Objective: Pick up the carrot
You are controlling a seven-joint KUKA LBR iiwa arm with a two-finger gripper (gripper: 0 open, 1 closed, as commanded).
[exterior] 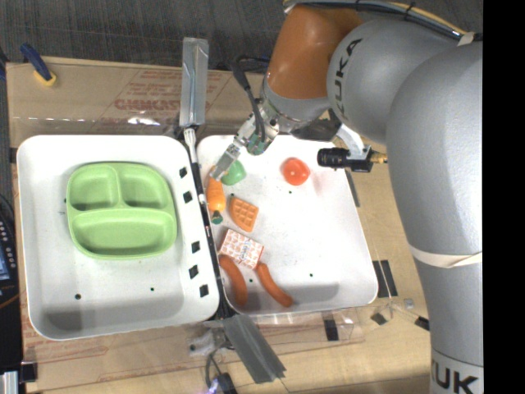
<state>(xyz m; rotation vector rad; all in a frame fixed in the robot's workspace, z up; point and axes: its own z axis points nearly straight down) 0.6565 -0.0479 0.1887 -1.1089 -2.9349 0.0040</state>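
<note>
My tool [232, 156] hangs in the upper left corner of the right bin [349, 245], just above the carrot [215, 199]. From this slanted look I cannot tell whether it is wide or narrow, and I see nothing gripped in it.

The carrot is my landmark. It lies lengthwise against the right bin's left wall, orange body toward my tool, green stub at its lower end. Just above and right of the carrot sits a small green piece [235, 172], close under my tool tip, and I cannot tell whether the two touch. Right beside the carrot's lower end lies an orange waffle-patterned block [243, 213]. Below the carrot, farther down the same wall, a red-and-white checked square [242, 249] lies flat, and beneath that two sausages [254, 284] lie slanted near the bin's lower left corner. Well to the right of the carrot a red tomato [295, 171] stands alone on bare white floor.

On the carrot's left the divider [199, 220] between the bins runs right along it, so the wall crowds that side while the waffle block and green piece crowd the other. Beyond the divider, the left bin [49, 286] holds a green sectioned plate [123, 208], well apart from the carrot. Cardboard [123, 89] covers the bench behind both bins.
</note>
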